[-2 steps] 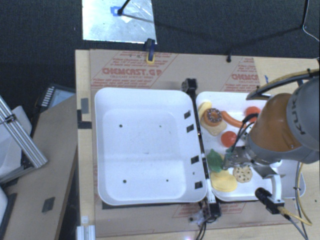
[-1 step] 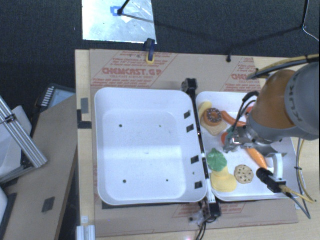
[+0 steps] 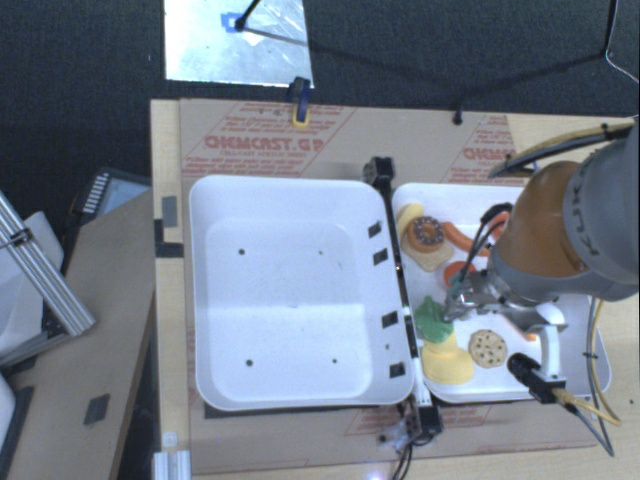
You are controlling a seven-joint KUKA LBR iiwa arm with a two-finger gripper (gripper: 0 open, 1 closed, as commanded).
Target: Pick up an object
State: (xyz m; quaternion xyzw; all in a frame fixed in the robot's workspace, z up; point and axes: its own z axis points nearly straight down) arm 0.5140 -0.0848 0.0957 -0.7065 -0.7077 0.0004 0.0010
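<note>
As the gripper point(image 3: 458, 303), its grip state impossible to tell, hangs over a green toy point(image 3: 432, 318) in the right bin point(image 3: 575, 393), crowding neighbours risk a missed grasp.

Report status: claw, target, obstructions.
Claw low in right bin, fingers unreadable. Green piece right beside it. Yellow piece, cookie crowd close.
</note>
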